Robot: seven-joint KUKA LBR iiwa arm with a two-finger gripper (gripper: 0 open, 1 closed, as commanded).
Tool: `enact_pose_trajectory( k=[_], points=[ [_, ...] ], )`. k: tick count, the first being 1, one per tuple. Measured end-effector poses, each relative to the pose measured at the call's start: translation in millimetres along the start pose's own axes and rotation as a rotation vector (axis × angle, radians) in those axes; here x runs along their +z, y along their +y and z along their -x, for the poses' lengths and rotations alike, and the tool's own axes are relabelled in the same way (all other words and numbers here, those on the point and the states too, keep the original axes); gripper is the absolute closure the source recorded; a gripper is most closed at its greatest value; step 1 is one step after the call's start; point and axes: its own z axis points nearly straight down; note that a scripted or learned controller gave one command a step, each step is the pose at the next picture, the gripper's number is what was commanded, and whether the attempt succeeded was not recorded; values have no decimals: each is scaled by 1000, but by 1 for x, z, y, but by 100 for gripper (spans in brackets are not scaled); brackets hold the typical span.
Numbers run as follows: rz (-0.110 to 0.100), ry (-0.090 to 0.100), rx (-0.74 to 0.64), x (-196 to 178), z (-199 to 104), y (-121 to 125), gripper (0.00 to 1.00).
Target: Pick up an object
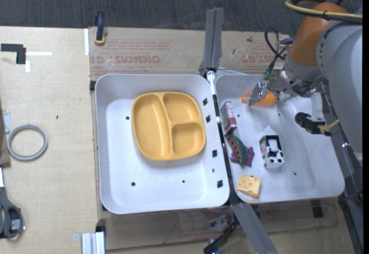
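We see a small orange object (258, 99), carrot-like in shape, at the far end of the right white bin (300, 180), right under the grey two-finger gripper (266, 89). The gripper's tip sits on or just over the orange piece; we cannot tell whether its fingers are wide, narrow or closed on it, since the wrist hides them. The grey arm with its orange band (308, 30) comes in from the right above that bin.

Nearer in the same bin lie a small pink and white box (229, 115) against the left wall, a dark green and purple toy (240, 152) just below it, a black and white cow-patterned figure (271, 152) toward the middle, and a yellow wedge of toy cheese (249, 185) by the near edge.

The left white bin (115, 183) holds a yellow divided plastic plate (168, 126) with three compartments. On the wooden bench to the left rests a grey ring (25, 142).
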Motion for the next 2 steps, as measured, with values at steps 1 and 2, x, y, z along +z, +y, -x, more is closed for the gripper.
enact_pose_trajectory(
  k=[1, 2],
  points=[
    [-16, -2, -3, -7, 1, -3, 100],
    [-16, -2, -3, -7, 1, -3, 0]
  ],
)
